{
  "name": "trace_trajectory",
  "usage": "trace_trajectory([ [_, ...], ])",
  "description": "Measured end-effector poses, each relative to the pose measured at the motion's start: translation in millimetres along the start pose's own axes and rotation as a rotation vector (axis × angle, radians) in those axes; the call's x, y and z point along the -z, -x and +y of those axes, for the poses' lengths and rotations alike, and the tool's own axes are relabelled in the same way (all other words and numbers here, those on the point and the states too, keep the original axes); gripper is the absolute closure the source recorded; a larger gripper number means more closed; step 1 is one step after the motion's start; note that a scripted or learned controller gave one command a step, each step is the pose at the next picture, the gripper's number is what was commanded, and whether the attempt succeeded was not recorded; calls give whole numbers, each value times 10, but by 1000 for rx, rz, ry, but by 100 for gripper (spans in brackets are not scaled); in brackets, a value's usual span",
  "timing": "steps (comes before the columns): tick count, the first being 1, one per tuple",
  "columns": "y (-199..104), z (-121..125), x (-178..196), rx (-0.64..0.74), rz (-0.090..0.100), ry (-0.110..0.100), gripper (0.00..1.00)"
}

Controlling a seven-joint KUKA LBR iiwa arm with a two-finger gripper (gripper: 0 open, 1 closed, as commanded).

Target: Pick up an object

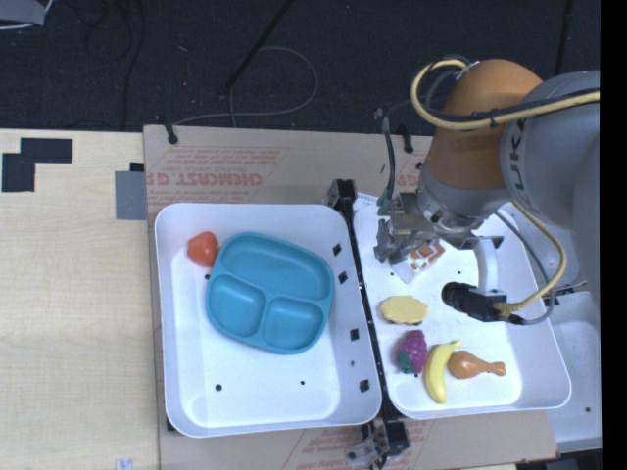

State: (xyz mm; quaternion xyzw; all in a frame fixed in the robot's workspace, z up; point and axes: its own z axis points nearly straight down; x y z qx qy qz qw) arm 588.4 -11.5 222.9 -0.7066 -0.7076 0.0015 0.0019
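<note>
The grey arm point(554, 155) reaches in from the right, and its gripper point(392, 245) hangs low over the far left corner of the right bin point(490, 401), close to the wall that this bin shares with its neighbour. From above, the wrist hides much of the tool, so I cannot tell whether it is spread wide or drawn narrow, and nothing shows clamped in it.

The nearest thing to the tool is a small white and orange piece point(426, 255), just beside it on the right and partly under the wrist; whether the two touch I cannot tell. A flat pale yellow piece point(403, 309) lies on the bin floor near the gripper, towards the near edge and apart from it. Further towards the near edge lie a purple bunch of grapes point(413, 349), a yellow banana point(438, 370) just beside the bunch, and a brown drumstick point(476, 365) touching the banana's right side. These three are well apart from the tool.

The left bin point(255, 395) holds a blue divided plate point(267, 292), with an orange-red round thing point(203, 249) just beside the plate's far left edge
</note>
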Motion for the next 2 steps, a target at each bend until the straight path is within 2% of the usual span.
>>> trace_trajectory([
  [1,-455,97,60,3,1,3,100],
  [2,-958,54,129,2,0,1,100],
])
